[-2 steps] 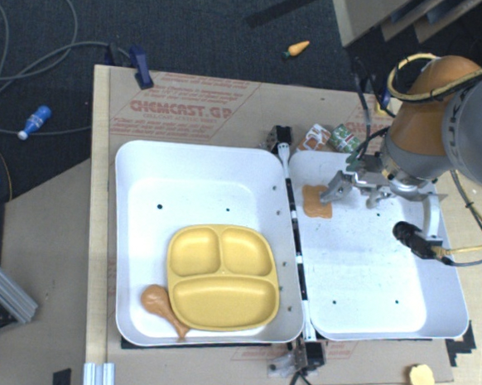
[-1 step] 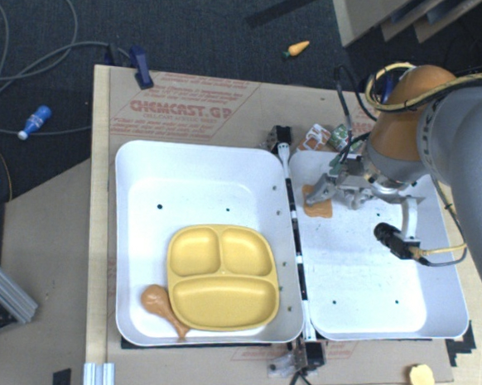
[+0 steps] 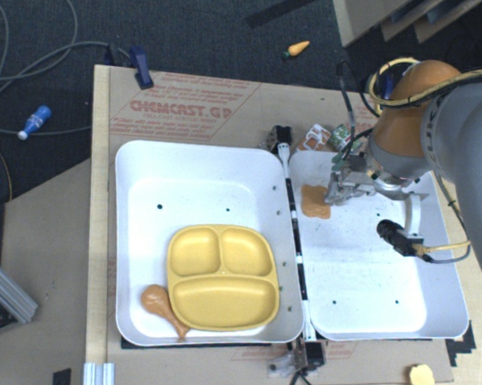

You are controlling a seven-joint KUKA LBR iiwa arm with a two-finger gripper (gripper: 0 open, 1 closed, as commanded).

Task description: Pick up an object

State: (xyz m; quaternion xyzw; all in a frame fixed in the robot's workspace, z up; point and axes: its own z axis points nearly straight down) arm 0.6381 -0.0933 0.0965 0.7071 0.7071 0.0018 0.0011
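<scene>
The gripper (image 3: pixel 335 192) hangs over the far left part of the right bin (image 3: pixel 365 309), reaching down from the orange-banded wrist. Its tips stand right at a small flat tan-brown piece (image 3: pixel 313 202) lying on the bin floor near the divider. I cannot tell whether the piece is between the fingers or just beside them. A crumpled colourful wrapper (image 3: pixel 327 138) lies at the right bin's far edge. In the left bin (image 3: pixel 142 188) sits a yellow three-compartment plate (image 3: pixel 220 276), with a tan drumstick-shaped toy (image 3: pixel 162 304) against its near left corner.
The grey arm fills the upper right, with a black cable (image 3: pixel 403 238) hanging over the right bin. A yellow lump (image 3: pixel 421 377) lies on the bench at the near right. A blue clip (image 3: pixel 140 66) sits at the bench's far left corner.
</scene>
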